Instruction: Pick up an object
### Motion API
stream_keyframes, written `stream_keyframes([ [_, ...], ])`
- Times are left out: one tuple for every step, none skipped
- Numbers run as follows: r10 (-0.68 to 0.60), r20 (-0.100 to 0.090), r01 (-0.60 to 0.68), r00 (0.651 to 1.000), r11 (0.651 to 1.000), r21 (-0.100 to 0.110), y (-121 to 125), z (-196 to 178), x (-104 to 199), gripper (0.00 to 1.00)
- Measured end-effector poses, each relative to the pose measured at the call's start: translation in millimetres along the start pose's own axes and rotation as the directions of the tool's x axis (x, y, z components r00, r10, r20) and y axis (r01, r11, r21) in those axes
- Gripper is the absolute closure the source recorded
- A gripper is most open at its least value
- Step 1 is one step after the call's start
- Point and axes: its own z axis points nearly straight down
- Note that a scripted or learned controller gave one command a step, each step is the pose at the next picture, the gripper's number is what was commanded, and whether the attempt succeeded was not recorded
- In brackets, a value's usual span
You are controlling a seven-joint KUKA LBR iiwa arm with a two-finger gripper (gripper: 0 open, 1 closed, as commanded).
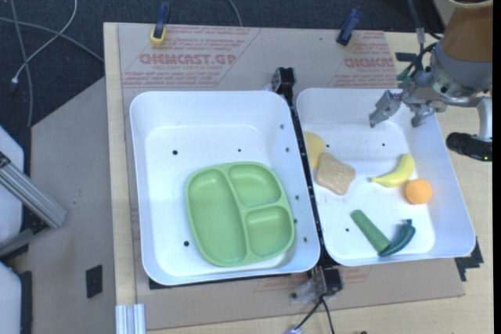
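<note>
While the gripper (401, 110) hangs spread and holding nothing at the right bin's (344, 109) upper edge, this looks like the approach: next, descend onto the banana (396, 170) at centre-right.

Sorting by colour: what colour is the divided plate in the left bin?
Light green; the divided plate shows plainly in the camera view.

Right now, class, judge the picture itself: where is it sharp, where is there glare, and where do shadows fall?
Camera view: even, soft lighting; green tray and banana look sharp; the white bins are bright, so their rims wash out slightly; faint shadows sit under the small objects; the gripper looks slightly soft.
</note>
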Motion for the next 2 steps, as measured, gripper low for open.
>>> stream_keyframes([
  [-0.003,0.003,0.003,1.000,1.000,-0.015,3,-9,0,0.00],
  [-0.002,0.001,0.002,1.000,1.000,-0.008,0,55,0,0.00],
])
